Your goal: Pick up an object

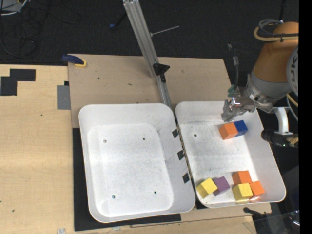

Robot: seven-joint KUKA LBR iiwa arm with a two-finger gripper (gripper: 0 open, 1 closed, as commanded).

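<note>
In the right bin point(209, 150), an orange cube point(227, 130) and a blue cube point(240, 127) lie touching each other near the back right. My gripper point(229, 114) hangs just above and behind the orange cube, nothing visibly between its fingers. At the bin's front edge lies a cluster of cubes: yellow point(207, 187), purple point(221, 184), orange point(241, 177), another yellow point(242, 191) and another orange point(256, 188).
The left bin point(92, 126) stands beside the right one. A slanted aluminium bar point(146, 43) rises behind the bins near their shared edge. Black clips point(181, 154) sit along the divide. The arm point(273, 67) comes in from the right.
</note>
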